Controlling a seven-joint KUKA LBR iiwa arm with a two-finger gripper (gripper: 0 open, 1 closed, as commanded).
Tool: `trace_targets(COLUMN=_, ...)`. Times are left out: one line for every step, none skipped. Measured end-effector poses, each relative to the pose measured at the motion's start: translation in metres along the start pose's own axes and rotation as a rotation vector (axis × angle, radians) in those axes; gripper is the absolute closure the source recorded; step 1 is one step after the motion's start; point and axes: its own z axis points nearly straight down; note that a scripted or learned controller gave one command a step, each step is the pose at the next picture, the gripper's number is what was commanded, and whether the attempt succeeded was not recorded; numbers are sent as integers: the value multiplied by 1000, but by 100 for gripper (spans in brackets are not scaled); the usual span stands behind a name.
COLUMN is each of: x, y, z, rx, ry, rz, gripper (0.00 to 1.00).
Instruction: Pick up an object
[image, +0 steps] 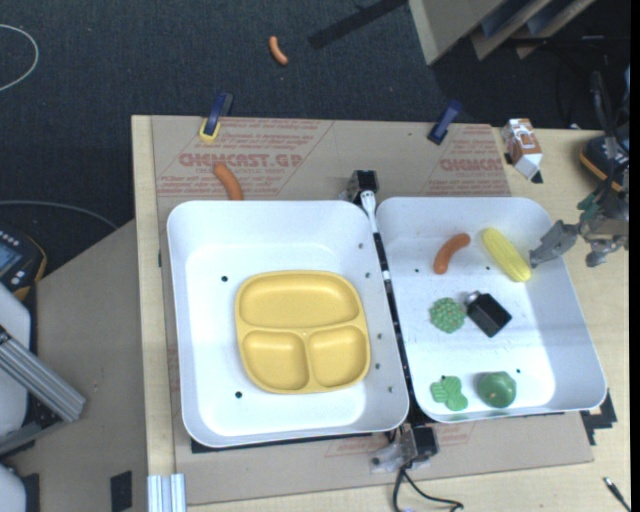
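Note:
The right bin (560, 330) holds several small objects. An orange sausage (451, 253) and a yellow corn cob (506, 254) lie near its back. A green broccoli piece (448, 315) sits beside a black block (488, 314) in the middle. At the front are a green leafy toy (449, 393) and a round green fruit (496, 388). My gripper (575, 246) hangs over the right bin's far right rim, just right of the corn cob. It is open, with nothing between its fingers (550, 243).
The left bin (200, 330) holds a yellow divided tray (300, 330). Another orange sausage (228, 181) lies on the cardboard behind it. Clamps (213, 118) (443, 122) sit at the board's back edge, and a small white and orange object (522, 145) at the back right.

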Motion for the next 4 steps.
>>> trace_targets(x=0, y=3, z=-7, rx=-13, ry=-4, rz=-3, gripper=0)
trace_targets(x=10, y=-1, z=50, rx=-5, ry=0, rz=-4, gripper=0)
trace_targets(x=14, y=9, z=105, rx=-5, ry=0, rz=-5, gripper=0)
trace_targets(x=13, y=14, z=140, rx=-26, ry=-7, rz=-4, gripper=0)
